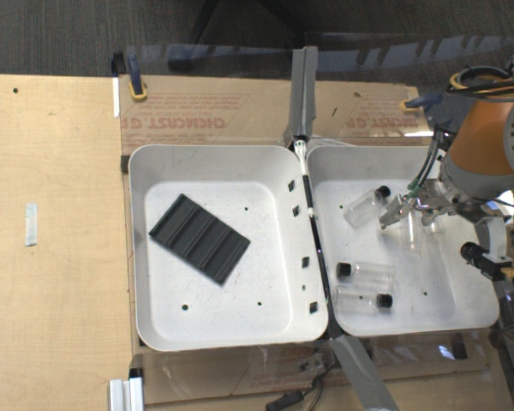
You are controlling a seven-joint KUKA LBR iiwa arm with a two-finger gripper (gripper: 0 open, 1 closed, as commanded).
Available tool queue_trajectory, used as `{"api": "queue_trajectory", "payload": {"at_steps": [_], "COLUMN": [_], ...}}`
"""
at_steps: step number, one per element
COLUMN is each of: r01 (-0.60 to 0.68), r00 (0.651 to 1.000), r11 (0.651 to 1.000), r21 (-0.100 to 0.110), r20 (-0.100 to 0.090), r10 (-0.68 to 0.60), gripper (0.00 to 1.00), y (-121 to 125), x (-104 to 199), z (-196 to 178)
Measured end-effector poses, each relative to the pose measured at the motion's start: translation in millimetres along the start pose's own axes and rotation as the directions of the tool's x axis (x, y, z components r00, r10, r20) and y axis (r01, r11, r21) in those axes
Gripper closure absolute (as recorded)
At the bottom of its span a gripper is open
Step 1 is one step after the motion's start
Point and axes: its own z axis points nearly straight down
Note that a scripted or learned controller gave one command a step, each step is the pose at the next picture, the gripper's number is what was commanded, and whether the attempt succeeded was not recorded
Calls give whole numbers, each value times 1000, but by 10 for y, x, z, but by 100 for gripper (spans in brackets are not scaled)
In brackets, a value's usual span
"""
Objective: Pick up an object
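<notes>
- A light wooden bench [51, 315] holds two shallow white bins side by side, with brown cardboard behind them and dark carpet at the top
- The left bin [154, 315] has one thing in it, a flat dark ridged slab [199, 238], lying crooked near the middle
- The right bin [445, 311] has small clear tubes with black caps. One clear tube [362, 206] lies near the top, just left of the gripper. Two more clear tubes [366, 283] lie close together near the front
- The grey arm with its orange band [484, 139] reaches in from the right, and the gripper [404, 215] sits low over the upper part of the right bin
- I cannot tell if the gripper is open or closed, because the metal bits blur into the white bin, and I see nothing held in it
- The nearest thing to pick is the top tube, beside the gripper and not under it, so I think a straight drop could miss it
- The tubes are round and smooth, so I think one could roll or squirt away when squeezed
- The tubes are see-through and hard to see on white, so the aim could be off
- The two front tubes almost touch, so a grab there could knock one away
</notes>
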Motion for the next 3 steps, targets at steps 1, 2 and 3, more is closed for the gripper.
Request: {"api": "queue_trajectory", "payload": {"at_steps": [1,2,3], "r01": [-1,-11,74], "r00": [1000,1000,997], "r11": [1000,1000,997], "r21": [-5,2,1], "r20": [-8,-1,1], "r10": [1,11,-74], "gripper": [0,100,100], "y": [-176,-213,306], "x": [-1,-68,319], "z": [77,20,-973]}}
